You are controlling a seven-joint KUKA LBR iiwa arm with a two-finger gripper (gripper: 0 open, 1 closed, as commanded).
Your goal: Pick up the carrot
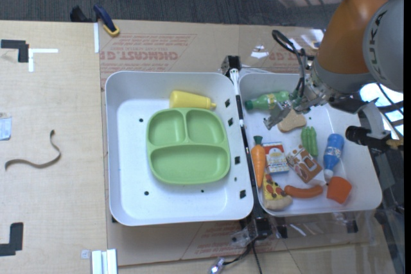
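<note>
The carrot, orange with a green top, lies lengthwise along the left wall of the right bin. My gripper hangs over the upper middle of that bin, above and to the right of the carrot and apart from it. It sits just beside a tan bread slice and below a green bottle. The view does not show anything held in it.
Packed around the carrot are a red-and-white carton, a brown box, a pizza slice, a sausage, a green vegetable, a blue bottle and an orange cup. The left bin holds a green divided plate and a yellow item.
</note>
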